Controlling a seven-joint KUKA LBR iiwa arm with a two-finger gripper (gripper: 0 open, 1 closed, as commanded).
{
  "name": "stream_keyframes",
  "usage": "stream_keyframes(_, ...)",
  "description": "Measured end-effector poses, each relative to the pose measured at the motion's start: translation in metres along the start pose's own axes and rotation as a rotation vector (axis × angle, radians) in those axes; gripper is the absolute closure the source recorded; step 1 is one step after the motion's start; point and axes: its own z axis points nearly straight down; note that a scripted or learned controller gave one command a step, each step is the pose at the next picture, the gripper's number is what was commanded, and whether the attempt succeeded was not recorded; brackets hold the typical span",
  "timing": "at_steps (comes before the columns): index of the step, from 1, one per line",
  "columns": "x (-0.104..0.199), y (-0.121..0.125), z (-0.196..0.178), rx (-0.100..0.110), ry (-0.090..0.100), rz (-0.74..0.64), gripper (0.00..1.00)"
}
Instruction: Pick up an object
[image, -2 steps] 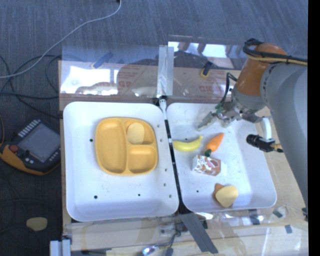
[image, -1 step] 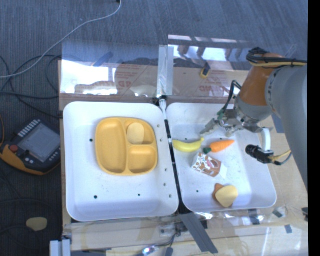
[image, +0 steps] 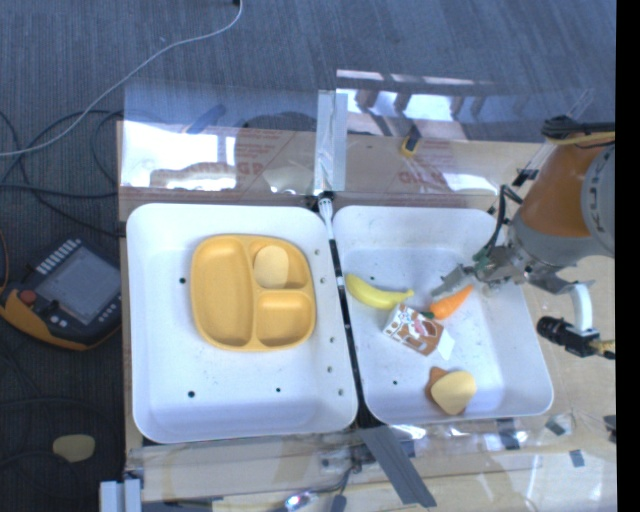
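The right bin (image: 520, 370) holds a yellow banana (image: 375, 292), an orange carrot (image: 452, 301), a small printed carton (image: 412, 331) and a yellow-orange rounded piece (image: 451, 390). My gripper (image: 472, 278) hangs low over the right bin's upper right part, with the carrot's thick end just below and left of its tip. The carrot lies on the bin floor, slanting down to the left toward the carton. The arm's grey body and orange band (image: 560, 200) reach in from the right.
The left bin (image: 160, 400) carries a yellow divided plate (image: 225, 300) with a pale round item (image: 270, 266) in its upper right compartment. A clear wall stands behind both bins. A pendant lies on the floor at left (image: 70, 290).
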Motion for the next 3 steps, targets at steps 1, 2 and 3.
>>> stream_keyframes(1,0.003,-0.003,0.026,-0.008,0.002,-0.048,0.00)
stream_keyframes(2,0.003,-0.001,0.015,-0.015,0.001,-0.048,1.00)
stream_keyframes(3,0.085,0.074,-0.052,0.001,0.001,0.090,1.00)
